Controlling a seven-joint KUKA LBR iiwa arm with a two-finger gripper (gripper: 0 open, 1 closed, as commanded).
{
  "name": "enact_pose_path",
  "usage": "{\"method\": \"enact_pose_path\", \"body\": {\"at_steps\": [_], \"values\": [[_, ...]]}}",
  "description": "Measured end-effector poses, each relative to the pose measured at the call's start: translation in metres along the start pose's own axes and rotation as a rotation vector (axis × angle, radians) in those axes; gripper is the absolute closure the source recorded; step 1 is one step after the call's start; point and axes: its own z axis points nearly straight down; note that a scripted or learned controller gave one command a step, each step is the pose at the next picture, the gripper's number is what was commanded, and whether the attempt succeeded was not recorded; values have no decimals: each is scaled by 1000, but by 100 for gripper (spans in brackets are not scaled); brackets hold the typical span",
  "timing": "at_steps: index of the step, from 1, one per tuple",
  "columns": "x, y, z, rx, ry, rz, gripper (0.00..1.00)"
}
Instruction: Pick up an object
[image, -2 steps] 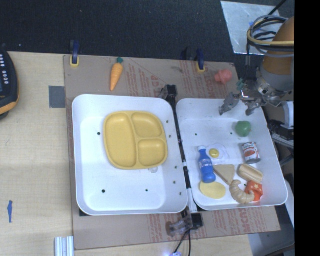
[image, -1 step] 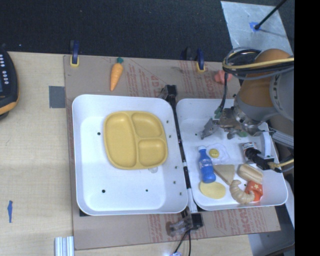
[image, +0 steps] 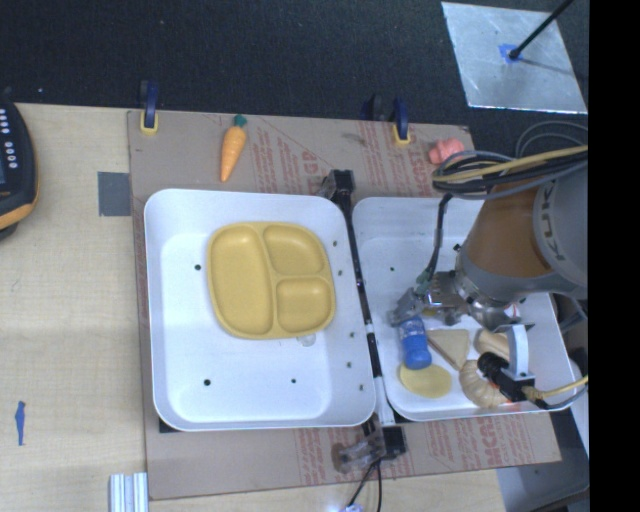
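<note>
My gripper (image: 412, 308) hangs low over the right bin (image: 395, 225), near its left wall. Right under it stands a small bottle (image: 415, 346). Just below the bottle lies a round flat piece (image: 426, 380). To the right of these lie a wedge (image: 452, 345) and a bread roll (image: 478, 385). Far to my left, in the left bin (image: 180, 390), sits a plate with three parts (image: 270, 279). Behind that bin, on the board, lies a carrot (image: 232, 148).

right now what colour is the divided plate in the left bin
Pale yellow. The divided plate shows best in the camera view.
</note>
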Motion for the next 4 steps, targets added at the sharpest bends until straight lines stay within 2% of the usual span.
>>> {"method": "enact_pose_path", "body": {"at_steps": [1,2,3,4], "values": [[-14,109,-4,-18,-4,-4,0],[-18,31,-1,0,0,1,0],[-49,108,-4,-15,-4,-3,0],[-7,60,-2,-2,1,-5,0]]}}
